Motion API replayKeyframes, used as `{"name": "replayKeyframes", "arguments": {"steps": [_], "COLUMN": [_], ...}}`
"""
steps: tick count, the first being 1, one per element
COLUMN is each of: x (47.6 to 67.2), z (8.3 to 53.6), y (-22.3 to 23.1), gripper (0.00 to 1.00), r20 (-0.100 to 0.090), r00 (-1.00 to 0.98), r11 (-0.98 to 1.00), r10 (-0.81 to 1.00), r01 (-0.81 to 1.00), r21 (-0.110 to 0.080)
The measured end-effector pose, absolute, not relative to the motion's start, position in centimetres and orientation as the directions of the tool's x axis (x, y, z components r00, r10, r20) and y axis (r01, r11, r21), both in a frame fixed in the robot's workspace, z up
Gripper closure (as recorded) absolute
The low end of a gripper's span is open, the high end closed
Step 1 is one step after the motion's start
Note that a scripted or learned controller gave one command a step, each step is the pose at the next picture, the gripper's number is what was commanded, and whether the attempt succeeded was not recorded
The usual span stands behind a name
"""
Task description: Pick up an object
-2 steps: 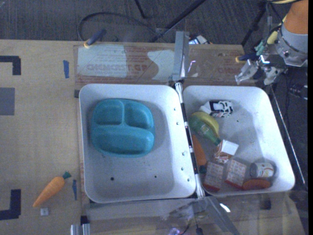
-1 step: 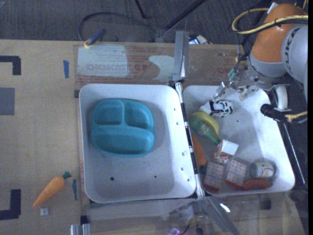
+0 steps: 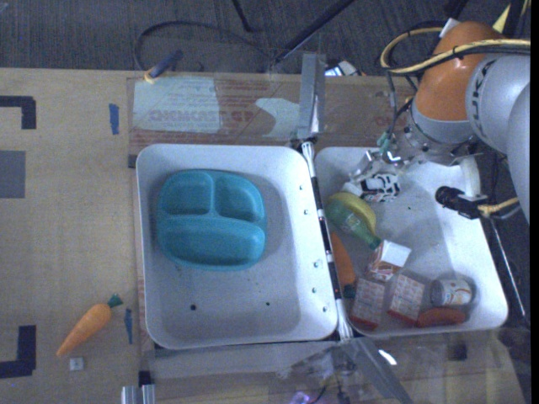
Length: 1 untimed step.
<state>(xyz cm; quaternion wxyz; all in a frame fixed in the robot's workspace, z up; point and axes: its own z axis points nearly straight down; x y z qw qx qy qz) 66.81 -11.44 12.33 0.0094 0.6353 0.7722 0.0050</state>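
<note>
My gripper [image 3: 387, 151] hangs over the back left of the right bin [image 3: 472, 251], below the orange wrist band. Just in front of it lies a small black-and-white toy [image 3: 378, 185], close to the gripper's tip; whether they touch is unclear. A yellow banana [image 3: 353, 208] and a green bottle [image 3: 360, 228] lie further forward. An orange carrot [image 3: 342, 261] rests along the bin's left wall. Two small patterned boxes [image 3: 369, 300] [image 3: 405, 295], a tin can [image 3: 451, 291] and a red sausage [image 3: 439, 316] sit at the front.
The left bin [image 3: 168, 310] holds a blue divided plate [image 3: 210, 218]. A toy carrot [image 3: 85, 327] lies on the bench outside, front left. A black knob [image 3: 448, 197] on the arm juts over the right bin. A metal divider [image 3: 324, 234] separates the bins.
</note>
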Motion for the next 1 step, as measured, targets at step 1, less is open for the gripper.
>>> {"name": "replayKeyframes", "arguments": {"steps": [1], "x": [66.32], "z": [11.53], "y": [-11.37], "gripper": [0.0], "r20": [-0.016], "r00": [-0.196], "r11": [0.197], "r10": [0.98], "r01": [0.98], "r21": [0.043]}}
